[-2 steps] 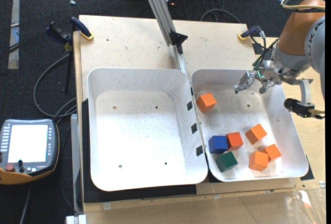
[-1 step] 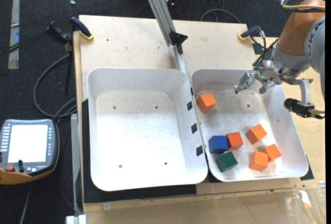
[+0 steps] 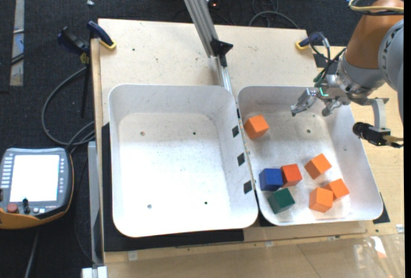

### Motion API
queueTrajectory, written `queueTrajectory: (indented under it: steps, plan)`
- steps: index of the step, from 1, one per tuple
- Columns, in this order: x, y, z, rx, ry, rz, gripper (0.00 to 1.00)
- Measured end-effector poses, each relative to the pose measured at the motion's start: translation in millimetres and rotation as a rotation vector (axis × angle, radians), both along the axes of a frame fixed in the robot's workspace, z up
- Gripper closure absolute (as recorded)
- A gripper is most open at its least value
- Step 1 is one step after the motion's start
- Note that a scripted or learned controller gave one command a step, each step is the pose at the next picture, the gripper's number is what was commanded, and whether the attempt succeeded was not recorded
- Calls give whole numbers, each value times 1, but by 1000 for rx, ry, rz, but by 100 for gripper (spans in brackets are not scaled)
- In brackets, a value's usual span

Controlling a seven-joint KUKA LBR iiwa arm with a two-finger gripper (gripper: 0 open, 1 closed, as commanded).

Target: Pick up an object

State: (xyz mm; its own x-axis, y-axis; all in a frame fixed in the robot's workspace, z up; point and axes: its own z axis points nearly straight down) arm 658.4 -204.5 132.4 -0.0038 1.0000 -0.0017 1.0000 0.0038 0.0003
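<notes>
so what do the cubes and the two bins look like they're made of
The orange cubes, like the lone one, plus the blue cube and green cube, look like painted wood or foam: flat matte colour, no shine. The left bin and right bin look like thin moulded plastic, with rounded, slightly glossy walls.

Plenty of open floor in the right bin (image 3: pixel 359 161) around the lone orange cube (image 3: pixel 256 126), easy to drop in. Near corner's cramped though: blue cube (image 3: pixel 271 178), green cube (image 3: pixel 280 199) and four orange ones bunched together.
</notes>
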Motion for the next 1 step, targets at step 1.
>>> queueTrajectory:
  steps: [1]
  plan:
    - [0, 0, 0, 0, 0, 0, 0]
